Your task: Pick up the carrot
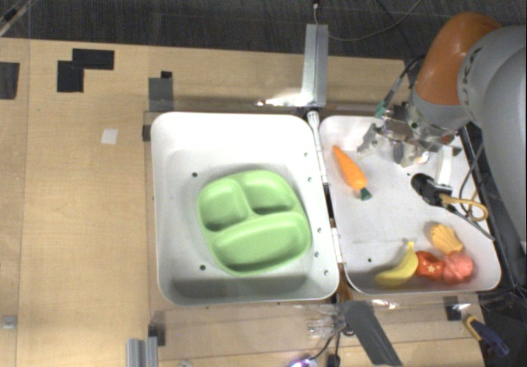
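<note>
The carrot [350, 170], orange with a small green top at its lower end, lies in the right bin [387, 221] near the bin's left wall, pointing up-left. My gripper [384, 146] hangs over the upper part of the same bin, just right of and slightly above the carrot. Its fingers are spread apart with nothing between them, and they are not touching the carrot.
A yellow banana [397, 268], a red fruit [428, 265], a pink item [458, 268] and a yellow-orange item [445, 236] crowd the right bin's lower right corner. In the left bin [173, 133] lies a green divided plate [254, 219].
</note>
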Tool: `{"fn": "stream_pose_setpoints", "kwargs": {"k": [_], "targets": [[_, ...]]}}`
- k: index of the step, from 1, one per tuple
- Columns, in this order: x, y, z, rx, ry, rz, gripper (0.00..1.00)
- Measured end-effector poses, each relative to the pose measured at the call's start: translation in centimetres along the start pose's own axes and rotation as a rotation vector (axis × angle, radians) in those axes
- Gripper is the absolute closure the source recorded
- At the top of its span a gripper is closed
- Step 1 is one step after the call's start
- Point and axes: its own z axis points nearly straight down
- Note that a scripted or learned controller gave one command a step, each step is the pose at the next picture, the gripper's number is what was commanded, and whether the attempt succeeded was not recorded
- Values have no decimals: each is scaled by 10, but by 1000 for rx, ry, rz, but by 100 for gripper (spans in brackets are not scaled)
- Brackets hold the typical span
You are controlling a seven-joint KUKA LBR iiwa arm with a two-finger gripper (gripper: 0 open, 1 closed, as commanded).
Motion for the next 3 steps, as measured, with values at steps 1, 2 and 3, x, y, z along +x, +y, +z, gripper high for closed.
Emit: {"fn": "stream_pose_setpoints", "kwargs": {"k": [1, 2, 3], "targets": [[16, -13, 26, -44, -1, -85, 0], [19, -23, 26, -49, 7, -34, 0], [79, -58, -110, -13, -1, -139, 0]]}}
